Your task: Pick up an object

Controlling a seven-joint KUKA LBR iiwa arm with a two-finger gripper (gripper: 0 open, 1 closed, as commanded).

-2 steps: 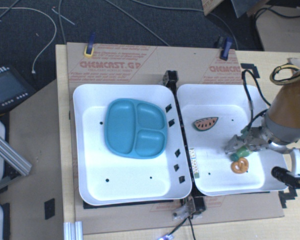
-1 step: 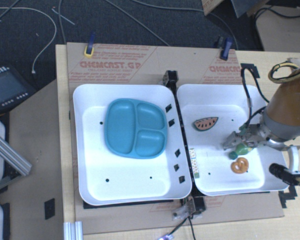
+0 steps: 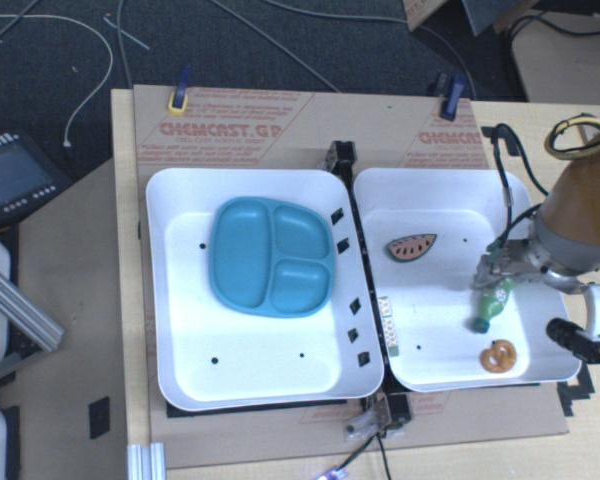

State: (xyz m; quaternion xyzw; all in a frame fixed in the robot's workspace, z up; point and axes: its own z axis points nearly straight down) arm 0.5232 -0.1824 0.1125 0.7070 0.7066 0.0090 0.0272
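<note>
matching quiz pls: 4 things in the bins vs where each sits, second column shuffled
Things:
1. blue divided plate
2. watermelon slice
3. green bottle
4. pretzel

Places:
A. right bin, near the front edge
B. left bin, middle
C. right bin, right under the gripper
D. right bin, back left part, lying alone

Pairs: 1-B, 2-D, 3-C, 4-A

Blue divided plate [image 3: 273, 256] in a white bin [image 3: 170, 268], a green bottle [image 3: 490, 306], a golden-brown pretzel [image 3: 499, 355], and a watermelon slice [image 3: 411, 247] (reddish-orange, dark seed specks).
</note>
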